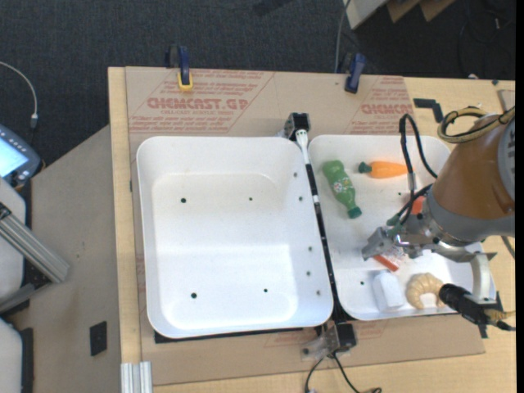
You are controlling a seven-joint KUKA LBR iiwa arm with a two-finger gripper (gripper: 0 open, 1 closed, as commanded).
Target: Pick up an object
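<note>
My gripper (381,247) hangs low over the middle of the right bin (354,256), below the grey wrist and orange band. A small red-orange piece (390,261) lies right under it, partly hidden; whether it is gripped is unclear. A green bottle (340,186) lies at the bin's upper left. An orange carrot (386,169) rests near the far wall. A white block (386,290) and a tan, croissant-shaped piece (424,290) sit at the bin's near edge.
The left bin (221,236) stands beside the right one, with a black divider strip (315,211) between them. Two blue clamps (182,59) (354,71) hold the board's far edge. Cables (409,150) loop above the arm.
</note>
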